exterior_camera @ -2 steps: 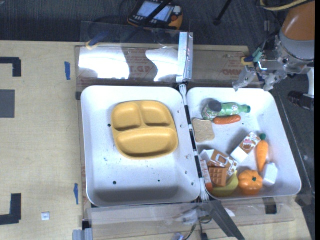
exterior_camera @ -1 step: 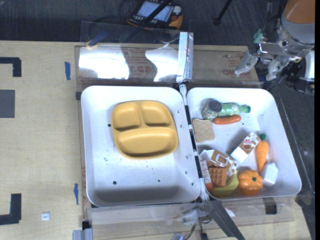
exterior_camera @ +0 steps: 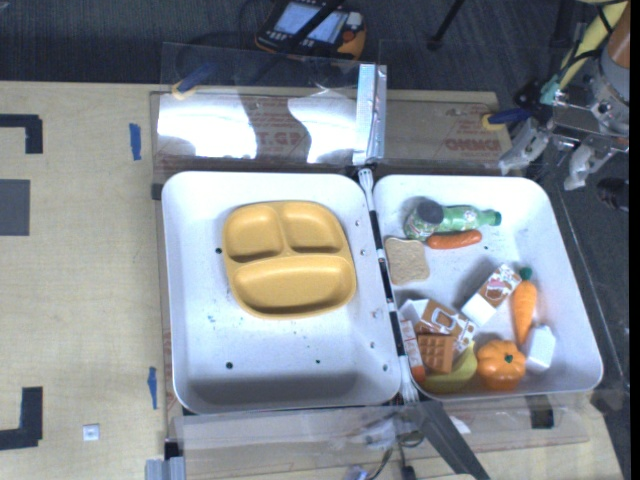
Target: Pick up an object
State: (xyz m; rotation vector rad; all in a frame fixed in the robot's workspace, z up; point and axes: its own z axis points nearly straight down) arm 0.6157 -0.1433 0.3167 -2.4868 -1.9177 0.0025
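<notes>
My gripper (exterior_camera: 552, 158) hangs above the far right corner of the right bin (exterior_camera: 570, 258), its two pale fingers spread open with nothing between them. Below it the right bin holds a green bottle (exterior_camera: 458, 216), a red sausage (exterior_camera: 455, 239), a bread slice (exterior_camera: 407, 261), a small carton (exterior_camera: 495, 290), a carrot (exterior_camera: 524, 310), an orange fruit (exterior_camera: 500, 363), a waffle (exterior_camera: 436, 353) and a white block (exterior_camera: 541, 348). A yellow divided plate (exterior_camera: 290, 258) lies in the left bin (exterior_camera: 200, 338).
A clear plastic panel (exterior_camera: 270, 118) stands behind the left bin. A handheld screen (exterior_camera: 305, 23) and stand legs sit on the dark floor beyond. Cables (exterior_camera: 590, 28) hang near the arm at top right. Black and blue marks dot the bench at left.
</notes>
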